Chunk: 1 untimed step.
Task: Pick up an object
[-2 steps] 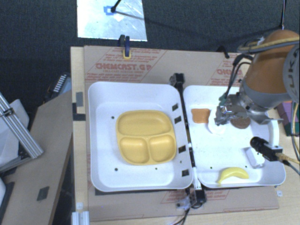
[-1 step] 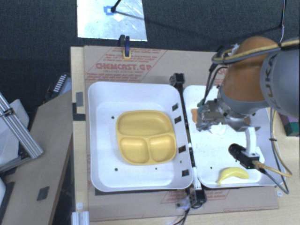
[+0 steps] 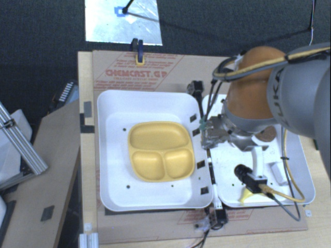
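Grey metal forms the claw (image 3: 211, 134), which hangs low over the left edge of the right bin (image 3: 228, 165), just beside the seam where the two bins meet. Whether the claw is open or closed cannot be told, as the wrist covers it from above; nothing is seen held in it. The arm (image 3: 300, 99), grey with an orange band, reaches in over the right bin's far right corner and covers much of that bin. A brown disc (image 3: 268, 134) lies in the right bin, partly hidden under the arm, near the bin's middle. The left bin (image 3: 114, 154) carries a yellow plate (image 3: 158, 151) with three compartments: one large toward the far edge, two smaller toward the near edge. The plate lies flat at the bin's middle, closer to the right edge than the left, apart from the claw. Both bins rest on a cardboard sheet (image 3: 155, 68) with red print, and a blue and yellow clamp (image 3: 138, 52) grips the sheet's far edge.
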Available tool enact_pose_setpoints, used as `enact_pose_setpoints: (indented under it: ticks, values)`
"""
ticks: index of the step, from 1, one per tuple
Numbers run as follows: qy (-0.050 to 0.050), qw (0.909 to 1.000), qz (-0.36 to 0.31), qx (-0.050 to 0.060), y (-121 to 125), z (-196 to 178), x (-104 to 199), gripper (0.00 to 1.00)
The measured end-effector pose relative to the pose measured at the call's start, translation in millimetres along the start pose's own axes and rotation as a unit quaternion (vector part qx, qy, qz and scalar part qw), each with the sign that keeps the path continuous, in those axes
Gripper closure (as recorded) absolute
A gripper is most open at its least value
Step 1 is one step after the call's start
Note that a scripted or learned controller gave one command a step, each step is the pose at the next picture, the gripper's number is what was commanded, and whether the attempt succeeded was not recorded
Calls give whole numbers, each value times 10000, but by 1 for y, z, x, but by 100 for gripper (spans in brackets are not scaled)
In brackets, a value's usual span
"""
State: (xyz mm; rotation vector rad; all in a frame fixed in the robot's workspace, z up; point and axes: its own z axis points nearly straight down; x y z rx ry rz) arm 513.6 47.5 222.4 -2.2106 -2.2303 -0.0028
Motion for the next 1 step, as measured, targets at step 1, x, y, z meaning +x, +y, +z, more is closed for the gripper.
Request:
enact_pose_setpoints:
  ticks: [1]
  values:
    - [3, 10000, -6, -6, -7, -10, 50, 100]
